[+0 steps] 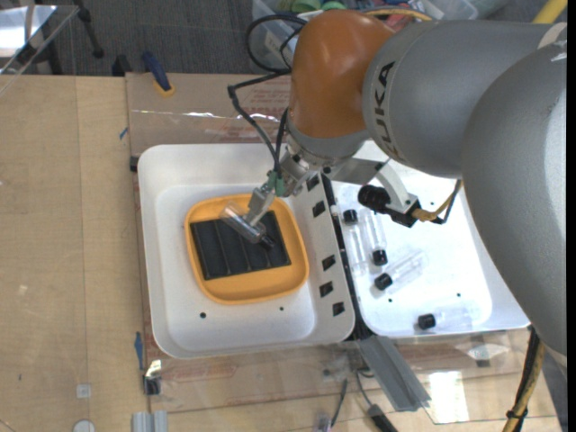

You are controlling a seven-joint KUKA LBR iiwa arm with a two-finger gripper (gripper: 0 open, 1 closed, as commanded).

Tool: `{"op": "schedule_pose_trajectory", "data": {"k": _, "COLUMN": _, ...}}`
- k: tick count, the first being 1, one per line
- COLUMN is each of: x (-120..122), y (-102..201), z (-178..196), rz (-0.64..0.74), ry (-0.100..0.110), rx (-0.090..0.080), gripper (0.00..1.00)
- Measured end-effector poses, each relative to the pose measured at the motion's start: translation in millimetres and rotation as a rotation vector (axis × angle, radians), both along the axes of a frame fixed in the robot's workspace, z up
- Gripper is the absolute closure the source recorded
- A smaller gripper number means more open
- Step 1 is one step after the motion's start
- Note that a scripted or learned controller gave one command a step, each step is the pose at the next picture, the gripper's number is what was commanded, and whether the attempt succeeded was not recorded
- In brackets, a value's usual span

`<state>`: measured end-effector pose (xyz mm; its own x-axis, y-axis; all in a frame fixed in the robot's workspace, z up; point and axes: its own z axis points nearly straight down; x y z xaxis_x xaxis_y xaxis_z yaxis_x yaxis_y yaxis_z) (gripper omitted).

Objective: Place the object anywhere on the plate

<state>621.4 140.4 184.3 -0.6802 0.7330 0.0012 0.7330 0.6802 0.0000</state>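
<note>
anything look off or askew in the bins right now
Nothing looks spilled or broken. The yellow plate sits slightly rotated in the left bin. In the right bin, clear tubes with black caps lie scattered at different angles. The gripper is over the plate.

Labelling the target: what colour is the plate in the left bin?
Yellow-orange rim with a black ribbed centre, the plate shows plainly in the camera view.

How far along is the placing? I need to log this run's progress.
Done: the gripper has been brought over the orange plate in the left bin. In hand: a clear tube with a dark cap lies slanted at the gripper's tip on the plate's dark insert; whether it is released is unclear. Left: letting go and withdrawing. Several more capped tubes lie in the right bin.
</note>
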Motion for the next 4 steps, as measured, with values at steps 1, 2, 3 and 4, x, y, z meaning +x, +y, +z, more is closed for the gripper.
{"op": "schedule_pose_trajectory", "data": {"k": 1, "x": -1.5, "y": -33.3, "z": 28.2, "rz": -0.030, "ry": -0.004, "rx": 0.000, "gripper": 0.00}}
{"op": "schedule_pose_trajectory", "data": {"k": 2, "x": -0.3, "y": -33.9, "z": 38.5, "rz": -0.032, "ry": -0.008, "rx": 0.002, "gripper": 1.00}}
{"op": "schedule_pose_trajectory", "data": {"k": 3, "x": 41.8, "y": -34.1, "z": 9.0, "rz": 0.052, "ry": -0.005, "rx": 0.000, "gripper": 1.00}}
{"op": "schedule_pose_trajectory", "data": {"k": 4, "x": 43.1, "y": -33.7, "z": 20.2, "rz": 0.052, "ry": -0.011, "rx": 0.001, "gripper": 1.00}}
